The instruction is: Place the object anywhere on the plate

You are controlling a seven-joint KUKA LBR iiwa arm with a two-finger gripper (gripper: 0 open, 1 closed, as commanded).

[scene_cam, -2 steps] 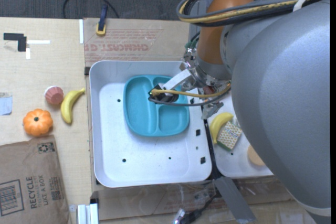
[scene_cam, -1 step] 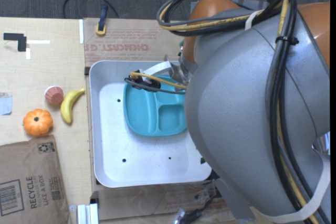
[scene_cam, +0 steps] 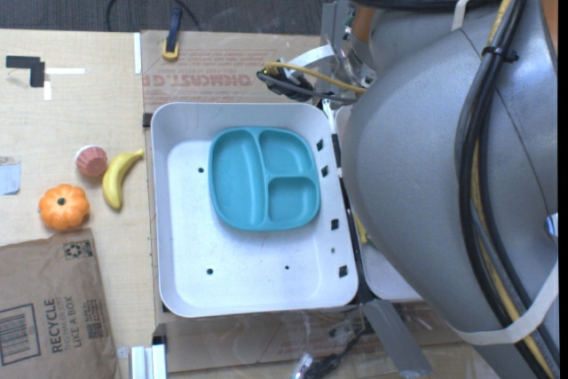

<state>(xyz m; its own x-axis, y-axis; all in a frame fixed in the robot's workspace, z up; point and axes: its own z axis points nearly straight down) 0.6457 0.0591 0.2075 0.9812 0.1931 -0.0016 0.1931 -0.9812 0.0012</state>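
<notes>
Blue plate (scene_cam: 264, 178) sits in the left bin (scene_cam: 177, 280), nothing on it. Arm (scene_cam: 444, 173) bulks over the right side, covering most of the right bin; can't tell the hand's state. Banana (scene_cam: 119, 177), pumpkin (scene_cam: 64, 207) and a small pink item (scene_cam: 91, 161) lie on the table (scene_cam: 71, 93), left of the bin.

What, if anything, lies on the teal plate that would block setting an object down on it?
Nothing visible does. The teal plate sits in the left white bin with all three compartments bare. The arm bulks over the right side of the view, beside the plate and not over it.
</notes>
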